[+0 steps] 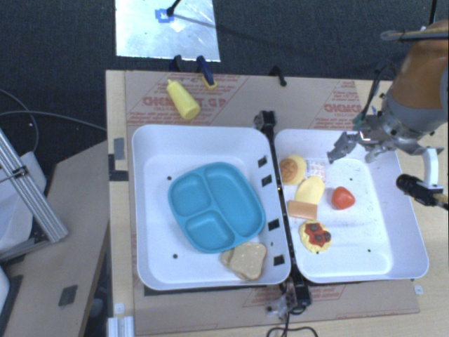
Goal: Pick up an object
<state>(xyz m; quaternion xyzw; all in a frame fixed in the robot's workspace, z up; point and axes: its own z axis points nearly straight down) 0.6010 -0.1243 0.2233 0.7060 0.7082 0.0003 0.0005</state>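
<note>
The right bin [393, 258] holds several toy foods: a round bun [292, 168], a pale yellow piece [311, 189] lying over an orange block [301, 210], a red tomato [342, 198] and a small pizza piece [316, 236]. My gripper [356, 149] hangs above the bin's far edge, right of the bun and beyond the tomato. Its two fingers are spread apart and nothing is between them.
The left bin [154, 181] carries a blue divided plate [215, 206] and a tan bread slice [244, 260] at its near side. A yellow bottle [182, 99] lies on the cardboard behind the bins. A black divider [275, 188] separates the bins.
</note>
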